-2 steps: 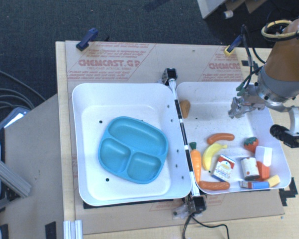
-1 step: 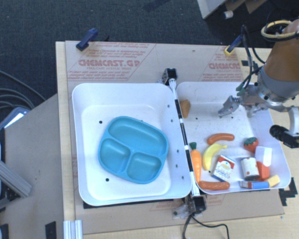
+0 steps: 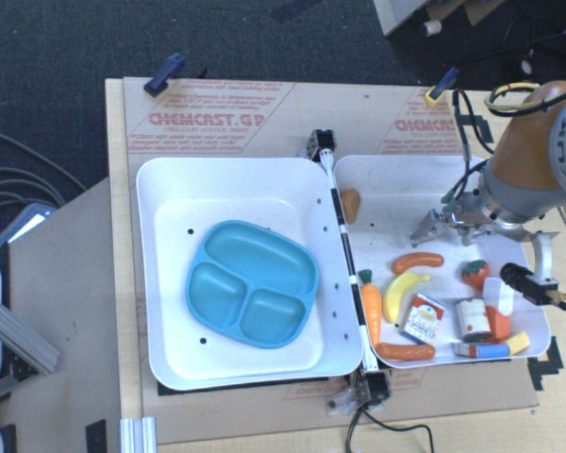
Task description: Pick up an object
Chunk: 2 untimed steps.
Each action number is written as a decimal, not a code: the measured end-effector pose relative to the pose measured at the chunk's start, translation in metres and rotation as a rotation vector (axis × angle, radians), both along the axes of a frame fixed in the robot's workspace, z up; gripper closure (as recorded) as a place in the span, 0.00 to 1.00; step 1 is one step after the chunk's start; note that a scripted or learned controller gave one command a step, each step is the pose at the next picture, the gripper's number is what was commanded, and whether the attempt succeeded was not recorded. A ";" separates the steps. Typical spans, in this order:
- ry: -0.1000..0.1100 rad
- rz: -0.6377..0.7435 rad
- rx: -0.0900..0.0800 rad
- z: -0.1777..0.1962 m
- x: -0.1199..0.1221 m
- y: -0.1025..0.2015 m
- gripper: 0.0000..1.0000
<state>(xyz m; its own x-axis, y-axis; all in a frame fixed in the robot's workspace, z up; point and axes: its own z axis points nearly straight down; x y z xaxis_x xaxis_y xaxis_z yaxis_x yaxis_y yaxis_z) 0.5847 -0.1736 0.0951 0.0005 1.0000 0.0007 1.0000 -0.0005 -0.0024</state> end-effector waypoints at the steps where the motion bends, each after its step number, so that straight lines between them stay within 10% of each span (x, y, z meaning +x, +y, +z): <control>1: -0.004 0.002 -0.001 -0.010 0.029 0.019 0.00; 2: -0.005 0.002 -0.001 0.000 0.030 0.019 1.00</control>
<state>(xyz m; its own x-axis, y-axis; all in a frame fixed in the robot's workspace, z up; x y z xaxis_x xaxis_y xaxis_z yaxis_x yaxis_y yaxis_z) 0.6143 -0.1546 0.0947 -0.0011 1.0000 -0.0006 1.0000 0.0011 0.0029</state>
